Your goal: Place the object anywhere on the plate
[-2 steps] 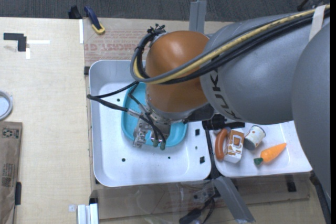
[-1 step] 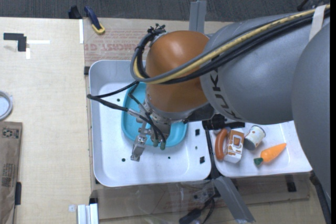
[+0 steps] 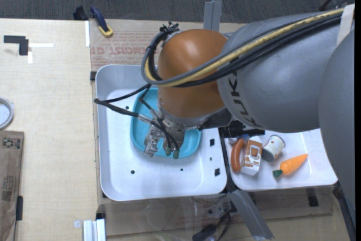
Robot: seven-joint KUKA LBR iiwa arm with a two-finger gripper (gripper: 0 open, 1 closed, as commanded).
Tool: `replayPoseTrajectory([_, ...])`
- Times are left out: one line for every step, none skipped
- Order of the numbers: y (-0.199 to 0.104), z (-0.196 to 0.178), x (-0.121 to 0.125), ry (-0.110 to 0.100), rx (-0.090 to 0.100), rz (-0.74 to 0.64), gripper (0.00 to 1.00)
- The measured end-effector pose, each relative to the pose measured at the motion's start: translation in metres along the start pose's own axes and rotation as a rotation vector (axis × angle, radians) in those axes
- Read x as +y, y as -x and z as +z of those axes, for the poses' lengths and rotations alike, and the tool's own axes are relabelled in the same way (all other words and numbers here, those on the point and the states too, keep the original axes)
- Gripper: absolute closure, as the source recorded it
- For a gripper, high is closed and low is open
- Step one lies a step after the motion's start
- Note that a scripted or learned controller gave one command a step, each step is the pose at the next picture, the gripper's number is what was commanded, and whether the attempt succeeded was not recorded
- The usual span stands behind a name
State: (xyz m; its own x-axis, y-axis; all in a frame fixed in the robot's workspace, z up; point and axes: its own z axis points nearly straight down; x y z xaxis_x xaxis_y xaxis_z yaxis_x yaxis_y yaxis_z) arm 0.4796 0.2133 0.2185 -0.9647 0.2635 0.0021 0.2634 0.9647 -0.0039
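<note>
Wooden bench, left white bin, blue plate, gripper above it, finger state unclear.

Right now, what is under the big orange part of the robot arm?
A blue plate lies in the left bin, with the tool hanging over it. The orange band covers most of the plate, so anything lying on that part is hidden.

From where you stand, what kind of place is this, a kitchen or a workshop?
Most likely a robotics lab test bench. A big grey and orange arm reaches over two white bins, one holding a blue plate, the other toy food such as a carrot, with clamps and tape markers on the wooden bench.
</note>
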Motion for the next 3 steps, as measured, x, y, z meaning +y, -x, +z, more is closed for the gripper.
replayPoseTrajectory([0.0,0.0,-0.0001,0.0,0.0,0.0,0.0])
replayPoseTrajectory([0.0016,-0.0074,-0.0005,-0.002,0.001,0.003,1.0])
replayPoseTrajectory([0.0016,-0.0074,-0.0005,-0.002,0.001,0.003,0.0])
